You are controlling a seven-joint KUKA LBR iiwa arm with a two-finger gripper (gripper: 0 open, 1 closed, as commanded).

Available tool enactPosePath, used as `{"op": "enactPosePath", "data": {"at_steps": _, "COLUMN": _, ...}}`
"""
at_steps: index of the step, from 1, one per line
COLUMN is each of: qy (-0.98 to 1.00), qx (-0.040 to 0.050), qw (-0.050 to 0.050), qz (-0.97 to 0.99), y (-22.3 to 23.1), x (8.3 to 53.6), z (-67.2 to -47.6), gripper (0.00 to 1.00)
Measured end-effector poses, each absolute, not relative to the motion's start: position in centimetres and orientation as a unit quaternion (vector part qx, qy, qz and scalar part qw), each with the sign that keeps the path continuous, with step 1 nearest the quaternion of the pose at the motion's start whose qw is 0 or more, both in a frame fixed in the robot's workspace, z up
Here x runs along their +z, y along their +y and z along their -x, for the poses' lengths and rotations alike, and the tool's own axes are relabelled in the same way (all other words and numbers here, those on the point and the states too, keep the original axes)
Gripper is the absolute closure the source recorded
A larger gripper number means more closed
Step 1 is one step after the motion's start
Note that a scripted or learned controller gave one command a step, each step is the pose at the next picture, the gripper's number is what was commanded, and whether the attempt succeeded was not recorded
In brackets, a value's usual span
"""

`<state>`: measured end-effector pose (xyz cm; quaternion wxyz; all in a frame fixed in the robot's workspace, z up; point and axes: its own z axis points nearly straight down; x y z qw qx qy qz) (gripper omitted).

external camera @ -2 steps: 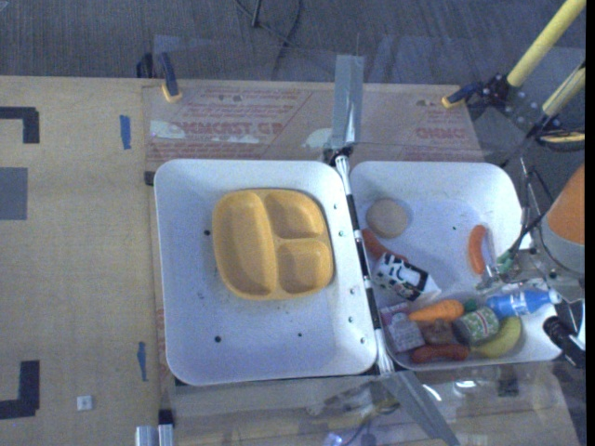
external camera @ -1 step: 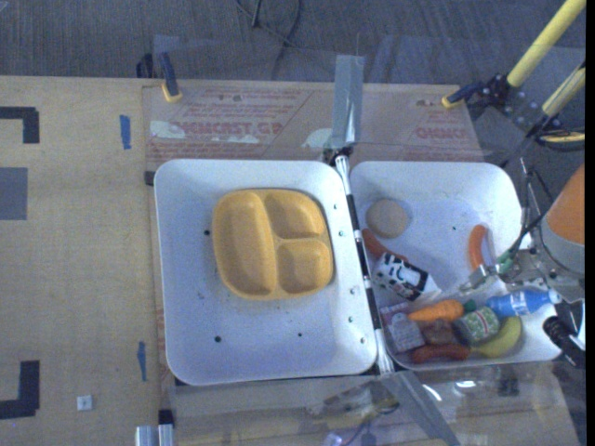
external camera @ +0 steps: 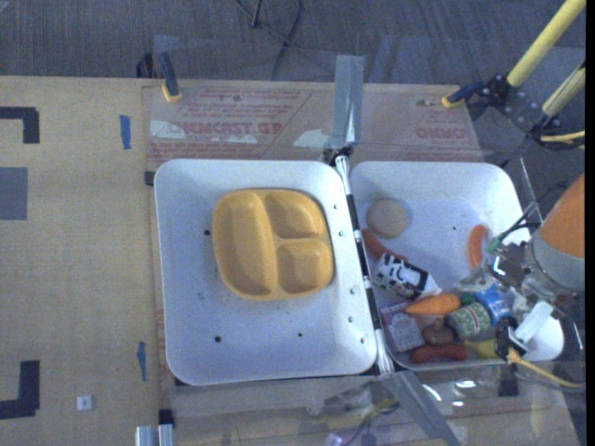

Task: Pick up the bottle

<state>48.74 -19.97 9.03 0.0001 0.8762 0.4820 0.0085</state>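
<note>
Your target, the bottle [external camera: 471, 319], lies on its side in the near right corner of the right bin [external camera: 437, 179], green-bodied with a blue cap end pointing toward the arm. The gripper [external camera: 507, 282] sits just above and to the right of it, close to the cap, but its tips are lost among cables and clutter, so you cannot tell how it is set or whether anything is caught in it. Watch the crowding: the carrot [external camera: 432, 304] lies touching or just beside the bottle on its left, a brown sausage [external camera: 439, 352] and a small wrapped packet [external camera: 405, 328] lie just below, and something yellow peeks from under the bottle's right end. A descent here could well pinch the carrot along with the bottle, or roll the round bottle aside so the grasp closes on nothing. The bin's near wall and right wall are both close by, so you have little room to approach from those sides, and a low wrist could catch the rim. Open floor lies up toward the far part of the right bin, between the pale round ball [external camera: 388, 218] and the orange piece [external camera: 477, 244] by the right wall. The left bin [external camera: 186, 342] holds just the yellow divided plate [external camera: 272, 242], well apart.
</note>
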Motion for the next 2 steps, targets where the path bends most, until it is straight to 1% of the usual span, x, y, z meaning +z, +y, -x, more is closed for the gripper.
{"op": "enactPosePath", "data": {"at_steps": 1, "qy": 0.480, "qx": 0.0044, "qw": 0.003, "qz": -0.877, "y": -20.4, "x": 9.9, "z": -48.5, "gripper": 1.00}}
{"op": "enactPosePath", "data": {"at_steps": 2, "qy": 0.402, "qx": -0.0010, "qw": 0.000, "qz": -0.916, "y": -13.2, "x": 23.5, "z": -51.4, "gripper": 1.00}}
